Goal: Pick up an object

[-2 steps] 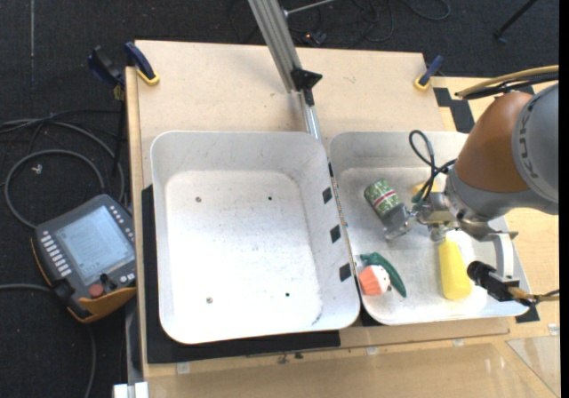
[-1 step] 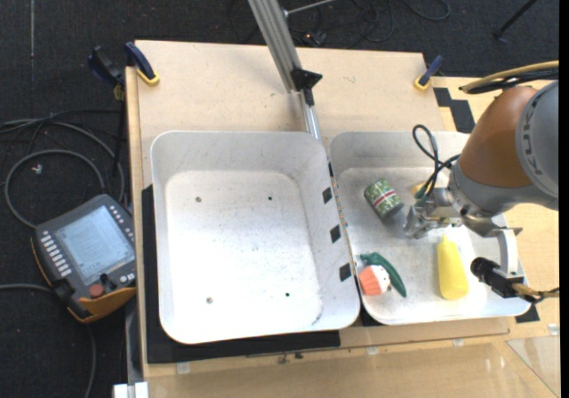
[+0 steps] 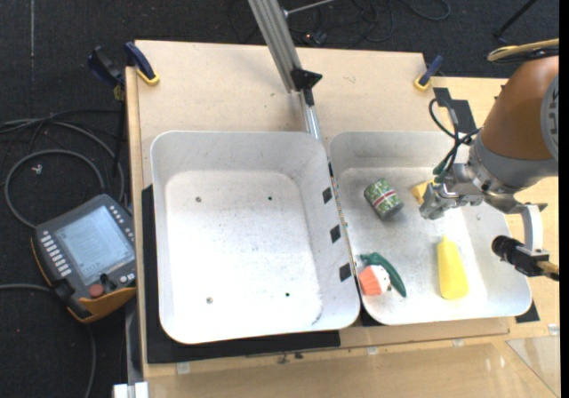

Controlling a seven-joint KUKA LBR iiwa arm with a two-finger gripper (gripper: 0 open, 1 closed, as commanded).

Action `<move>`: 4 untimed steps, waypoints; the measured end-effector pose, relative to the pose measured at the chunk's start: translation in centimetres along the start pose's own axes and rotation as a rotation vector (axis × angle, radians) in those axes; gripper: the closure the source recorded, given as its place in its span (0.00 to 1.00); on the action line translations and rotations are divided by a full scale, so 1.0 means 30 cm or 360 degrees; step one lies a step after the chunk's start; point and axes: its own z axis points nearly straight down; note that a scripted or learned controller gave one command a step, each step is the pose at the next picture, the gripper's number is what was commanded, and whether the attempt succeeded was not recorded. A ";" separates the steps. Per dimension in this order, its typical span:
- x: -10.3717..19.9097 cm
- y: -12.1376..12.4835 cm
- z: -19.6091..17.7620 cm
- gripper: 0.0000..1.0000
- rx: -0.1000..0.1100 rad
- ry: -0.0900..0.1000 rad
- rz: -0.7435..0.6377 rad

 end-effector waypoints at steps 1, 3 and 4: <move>-0.001 0.007 -0.178 1.00 0.0000 0.0000 -0.0001; 0.324 0.126 -0.239 1.00 0.0007 0.0006 -0.0010; 0.519 0.166 -0.202 1.00 0.0010 0.0006 -0.0008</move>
